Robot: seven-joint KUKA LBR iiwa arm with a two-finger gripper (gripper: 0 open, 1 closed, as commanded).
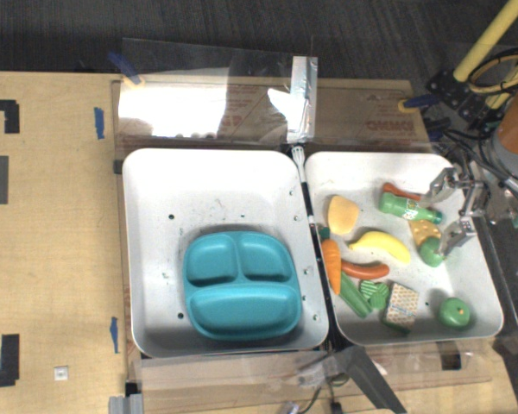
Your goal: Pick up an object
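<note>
Nearest the camera runs the front lip of the two white bins, and just behind it, in the left bin, sits a teal divided plate of smooth matte plastic, with two small wells at the back and one wide well in front.

Moving right, the right bin holds a scatter of toy food. A slim orange carrot lies along the left wall, end pointing toward the camera. Beside it are a rounded yellow-orange piece, a glossy banana lying crosswise, a red sausage-like piece under it, green leafy bits, a speckled waffle-like square and a round green ball near the front right corner.

Farther right, the hand hangs over the bin's right side with its metal fingers spread apart and nothing gripped between them. The likeliest target, I'd judge, is the small cluster right beneath it: a green-and-red piece lying with its long axis across the bin, a translucent yellow piece and a green knob. They sit just left of and below the fingertips, so a short drop should reach them, though they crowd each other.
</note>
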